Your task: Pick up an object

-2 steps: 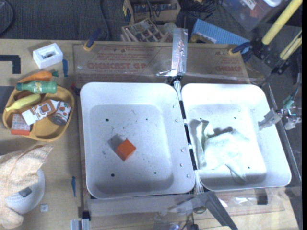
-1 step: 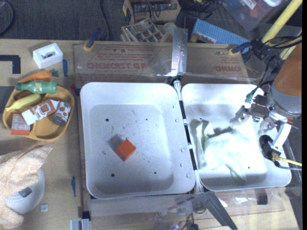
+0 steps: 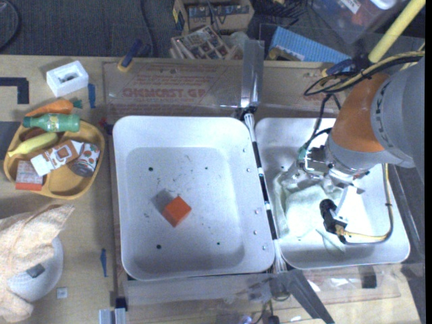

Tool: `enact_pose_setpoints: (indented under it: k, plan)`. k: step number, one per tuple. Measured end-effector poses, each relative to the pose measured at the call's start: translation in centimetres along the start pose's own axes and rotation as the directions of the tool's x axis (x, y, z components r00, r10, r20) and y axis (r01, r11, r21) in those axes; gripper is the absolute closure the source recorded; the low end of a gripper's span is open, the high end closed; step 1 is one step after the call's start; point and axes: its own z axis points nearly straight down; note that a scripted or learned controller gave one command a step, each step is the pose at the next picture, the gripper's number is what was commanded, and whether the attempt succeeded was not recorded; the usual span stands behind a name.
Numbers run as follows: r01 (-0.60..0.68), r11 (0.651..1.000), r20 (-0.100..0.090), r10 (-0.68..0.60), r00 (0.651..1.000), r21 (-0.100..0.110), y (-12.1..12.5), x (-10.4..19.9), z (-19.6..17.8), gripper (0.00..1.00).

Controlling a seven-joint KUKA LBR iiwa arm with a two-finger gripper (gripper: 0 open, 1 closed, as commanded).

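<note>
- The grey arm (image 3: 388, 123) with its orange band reaches in from the right and bends down over the right bin (image 3: 398, 248).
- The gripper (image 3: 305, 169) sits low in the upper left part of that bin, near the wall shared with the other bin.
- The slant of the view and the wrist hardware hide its tip, so it cannot be told whether the gripper is spread or pressed together, and nothing can be seen held in it.
- Just beside the gripper, on the floor of the right bin, lies a pale, glassy-looking shape (image 3: 291, 196); what it is cannot be made out.
- The orange block (image 3: 178, 211) lies in the left bin (image 3: 128, 181), a little left of and below the middle of its floor, well apart from the gripper.
- A small grey block (image 3: 163, 199) touches the orange block on its upper left side.
- Dark specks are scattered over the floor of the left bin.
- Left of the bins on the bench stands a yellow bowl (image 3: 64, 189) holding a green bottle (image 3: 55, 122), a banana (image 3: 30, 144) and some small packets.
- A white box (image 3: 67, 77) sits above the bowl, and a pale cloth (image 3: 30, 245) lies below it.
</note>
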Motion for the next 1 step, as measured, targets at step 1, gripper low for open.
enact_pose_setpoints:
  k: [1]
  plan:
    - [-0.281,0.960,0.005,0.281,0.960,0.010,0.28,-3.75,-4.55,0.00]
